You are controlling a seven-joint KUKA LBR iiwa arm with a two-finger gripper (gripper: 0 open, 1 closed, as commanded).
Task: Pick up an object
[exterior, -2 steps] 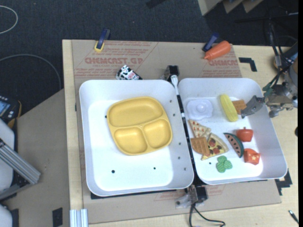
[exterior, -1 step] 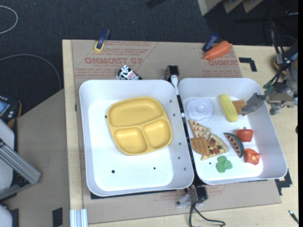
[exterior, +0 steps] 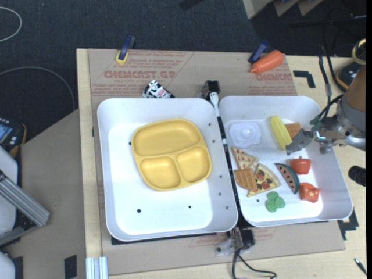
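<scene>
Gripper [exterior: 302,139] hangs w/ fingers spread, nothing btwn them, over the right bin [exterior: 334,182] just beside the corn [exterior: 281,131] & above the tomato [exterior: 300,166], so I'd drop straight, centre on one item, then close.

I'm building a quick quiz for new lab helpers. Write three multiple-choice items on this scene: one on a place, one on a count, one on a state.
1. Where is the yellow divided plate?
A. in the left bin
B. in the right bin
C. on the bare bench

2. How many compartments does the plate have?
A. two
B. three
C. five

3. How does the plate lie?
A. upside down
B. on its edge
C. flat, hollows facing up

Answers:
1. A, it sits inside the left bin, while the toy foods lie in the right bin.
2. B, one long hollow and two smaller ones show.
3. C, its compartments open upward.
</scene>
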